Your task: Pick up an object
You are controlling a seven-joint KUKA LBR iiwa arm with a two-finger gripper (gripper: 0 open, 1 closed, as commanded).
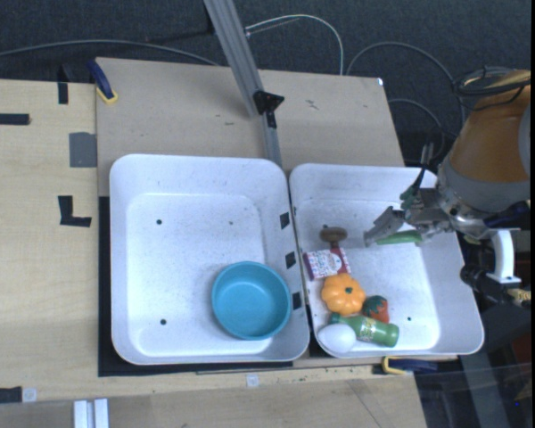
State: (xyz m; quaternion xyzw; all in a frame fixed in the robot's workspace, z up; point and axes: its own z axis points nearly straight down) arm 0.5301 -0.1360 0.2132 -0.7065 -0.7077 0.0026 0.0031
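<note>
Left bin (143, 185): blue bowl (250, 300), near front right corner.
Right bin (428, 310): brown mushroom-like piece (333, 234), red-white packet (325, 263), orange pumpkin (343, 294), green bottle (374, 330), white egg (337, 337) (clustered along left side).
Gripper (382, 232): above right bin, jaws narrow, holding nothing.

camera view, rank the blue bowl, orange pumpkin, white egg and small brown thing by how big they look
1. round blue plastic bowl
2. orange pumpkin-shaped toy
3. white egg-shaped object
4. small brown mushroom-like piece
The egg and the brown piece look close in size.
</note>
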